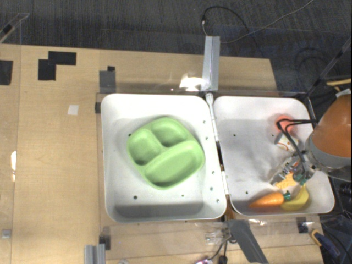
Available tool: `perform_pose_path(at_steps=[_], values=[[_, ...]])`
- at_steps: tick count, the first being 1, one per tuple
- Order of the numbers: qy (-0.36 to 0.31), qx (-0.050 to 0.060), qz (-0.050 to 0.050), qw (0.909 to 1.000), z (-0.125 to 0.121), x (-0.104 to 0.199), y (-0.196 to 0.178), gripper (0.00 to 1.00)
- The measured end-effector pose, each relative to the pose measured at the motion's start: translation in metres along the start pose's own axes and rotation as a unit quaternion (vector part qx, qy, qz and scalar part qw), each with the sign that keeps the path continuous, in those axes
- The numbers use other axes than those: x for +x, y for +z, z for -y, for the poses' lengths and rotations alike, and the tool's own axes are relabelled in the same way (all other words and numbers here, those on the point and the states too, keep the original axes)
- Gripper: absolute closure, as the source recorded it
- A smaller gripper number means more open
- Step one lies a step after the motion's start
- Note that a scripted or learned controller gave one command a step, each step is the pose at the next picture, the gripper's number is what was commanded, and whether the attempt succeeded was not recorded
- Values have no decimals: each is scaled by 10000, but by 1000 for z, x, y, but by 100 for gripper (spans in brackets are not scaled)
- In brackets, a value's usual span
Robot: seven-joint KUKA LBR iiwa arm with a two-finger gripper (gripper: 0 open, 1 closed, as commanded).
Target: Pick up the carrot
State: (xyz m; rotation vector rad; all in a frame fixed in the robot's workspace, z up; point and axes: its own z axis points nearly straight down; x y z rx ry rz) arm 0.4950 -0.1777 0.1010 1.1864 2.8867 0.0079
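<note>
Carrot lies in the right bin; hand above it, grip unreadable amid wires.

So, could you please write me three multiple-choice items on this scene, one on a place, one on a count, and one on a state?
1. Where does the carrot lie?
A. right bin, near corner
B. left bin
C. on the green plate

2. How many compartments has the green plate?
A. two
B. three
C. five

3. How does the carrot stand to the hand?
A. lifted
B. lying on the bin floor
C. outside the bins

Key: 1 A, it lies by the right bin's near wall beside a yellow item. 2 B, three hollows show. 3 B, it lies flat below the hand.
</note>
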Motion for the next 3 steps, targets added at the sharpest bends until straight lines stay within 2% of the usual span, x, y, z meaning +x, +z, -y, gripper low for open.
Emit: perform_pose_path(at_steps=[1,2,3], values=[[1,0,-2,10000,0,0,0,0],[-1521,17,7,9884,-22,25,10,0],[820,20,-15,9966,-44,48,11,0]])
